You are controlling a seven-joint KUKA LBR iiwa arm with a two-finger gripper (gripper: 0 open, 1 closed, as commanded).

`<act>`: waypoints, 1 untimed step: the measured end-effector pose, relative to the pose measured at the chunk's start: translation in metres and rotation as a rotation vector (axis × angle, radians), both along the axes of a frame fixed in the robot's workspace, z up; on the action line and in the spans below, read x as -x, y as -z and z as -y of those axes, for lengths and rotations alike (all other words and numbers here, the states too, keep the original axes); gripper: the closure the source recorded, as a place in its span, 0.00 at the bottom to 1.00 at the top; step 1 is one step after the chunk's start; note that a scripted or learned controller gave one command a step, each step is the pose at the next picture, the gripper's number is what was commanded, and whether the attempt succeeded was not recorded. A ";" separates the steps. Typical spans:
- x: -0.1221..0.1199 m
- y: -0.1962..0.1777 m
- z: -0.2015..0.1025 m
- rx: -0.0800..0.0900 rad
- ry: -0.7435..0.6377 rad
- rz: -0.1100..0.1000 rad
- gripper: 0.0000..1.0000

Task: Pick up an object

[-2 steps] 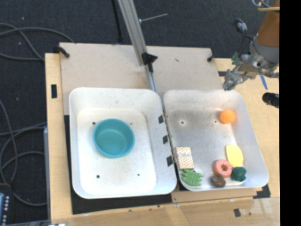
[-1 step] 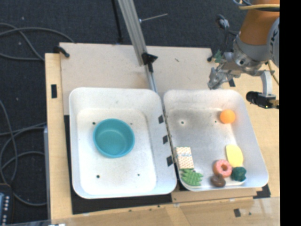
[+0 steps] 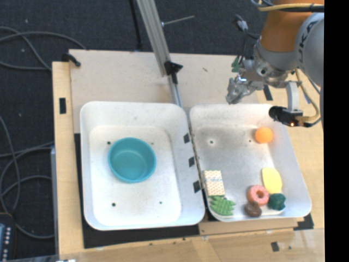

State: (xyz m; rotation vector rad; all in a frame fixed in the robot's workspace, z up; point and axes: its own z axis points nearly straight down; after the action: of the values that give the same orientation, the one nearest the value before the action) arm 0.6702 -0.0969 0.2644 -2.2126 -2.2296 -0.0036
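The arm [image 3: 289,26] comes in from the upper right of the bench, and its orange band sits above the grey wrist. The wrist bends down and to the left, so the gripper [image 3: 237,91] hangs over the far rim of the right bin [image 3: 234,146], near the bin's back left part. How the jaws stand cannot be told, because they are small and dark against the bench. Nothing can be seen between them.

In the right bin, an orange ball [image 3: 264,135] lies alone near the right wall, well apart from the gripper. At the near edge lie a checkered block [image 3: 214,183], a green leafy toy [image 3: 222,205], a pink donut [image 3: 257,194], a brown piece [image 3: 252,209], a yellow piece [image 3: 271,179] and a dark green piece [image 3: 277,202], close together.

The left bin [image 3: 98,201] holds a teal bowl [image 3: 131,159], upright.
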 end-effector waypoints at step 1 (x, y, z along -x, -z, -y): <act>0.011 0.008 -0.059 0.001 0.000 -0.002 1.00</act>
State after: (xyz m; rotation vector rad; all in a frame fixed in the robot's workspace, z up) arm 0.6590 -0.0383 0.2568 -2.2126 -2.2290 -0.0008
